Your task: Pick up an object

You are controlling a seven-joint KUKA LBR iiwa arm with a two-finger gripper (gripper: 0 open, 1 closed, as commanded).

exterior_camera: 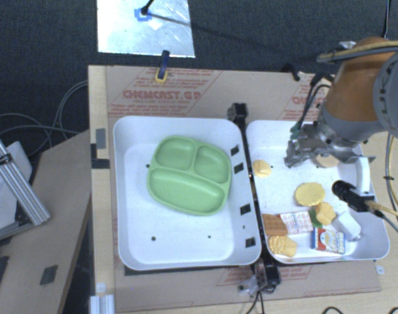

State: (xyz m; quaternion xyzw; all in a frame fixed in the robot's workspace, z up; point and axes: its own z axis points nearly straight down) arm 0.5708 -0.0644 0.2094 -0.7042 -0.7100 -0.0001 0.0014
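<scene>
My gripper (294, 157) hangs over the upper middle of the right bin (271, 133), with nothing visible in it. A small yellow piece (261, 169) lies just to its left near the bin's divider. Below it lies a round yellow slice (309, 193), and a smaller yellow chunk (325, 212) sits beside that. Along the front of the bin lie a brown cracker (274, 224), a waffle-like biscuit (282, 245), a white packet (296, 222) and a small carton (327, 240). A pale round piece (328, 161) peeks out beside the wrist.
The left bin (130, 195) holds a green divided plate (189, 174). A black clip row runs down the wall between the bins (246, 188). The arm's grey and orange body (359, 97) covers the right bin's far right corner.
</scene>
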